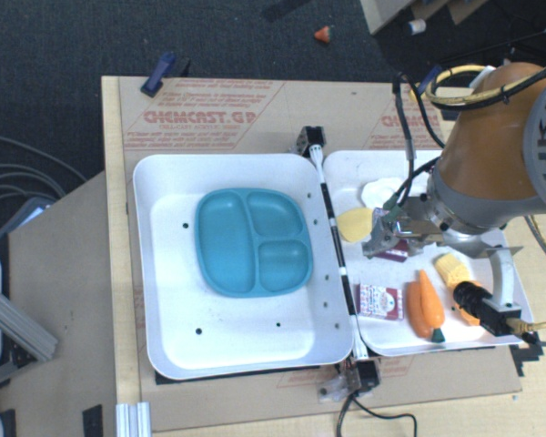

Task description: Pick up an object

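Observation:
My gripper [388, 237] hangs low over the left part of the right bin [437, 342]. Right under it lies a small dark purple item [394, 255], partly hidden by the gripper. A pale yellow round piece [352, 224] sits just to its left, by the bin's wall. Nearer the front lie a small printed packet [379, 300], an orange carrot [425, 305] and a yellow corn piece [450, 267]. I see nothing clearly held in the gripper.
The left bin [164, 244] holds a blue divided plate [253, 241]. A white flat item [379, 192] lies at the back of the right bin. The arm's grey and orange body [496, 144] covers the bin's right side.

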### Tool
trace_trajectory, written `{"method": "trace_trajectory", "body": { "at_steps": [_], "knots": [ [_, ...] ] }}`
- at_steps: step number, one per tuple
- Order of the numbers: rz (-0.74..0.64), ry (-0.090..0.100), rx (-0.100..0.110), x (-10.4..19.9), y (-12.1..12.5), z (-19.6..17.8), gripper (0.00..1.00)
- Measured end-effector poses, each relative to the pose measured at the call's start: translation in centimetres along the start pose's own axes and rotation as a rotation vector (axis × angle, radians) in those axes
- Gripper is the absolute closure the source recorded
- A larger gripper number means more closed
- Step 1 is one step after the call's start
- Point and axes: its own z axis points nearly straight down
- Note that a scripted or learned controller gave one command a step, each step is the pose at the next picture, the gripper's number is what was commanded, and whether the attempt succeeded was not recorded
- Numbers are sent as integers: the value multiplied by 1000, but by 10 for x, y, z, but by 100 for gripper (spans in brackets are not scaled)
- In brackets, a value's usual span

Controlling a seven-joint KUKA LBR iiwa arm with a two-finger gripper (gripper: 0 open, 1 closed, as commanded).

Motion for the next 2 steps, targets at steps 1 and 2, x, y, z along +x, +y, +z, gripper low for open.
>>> {"method": "trace_trajectory", "body": {
  "at_steps": [1, 2],
  "knots": [
    [0, 1, 0, 80, -9, -9, 100],
    [2, -1, -1, 25, 16, -20, 100]
  ]
}}
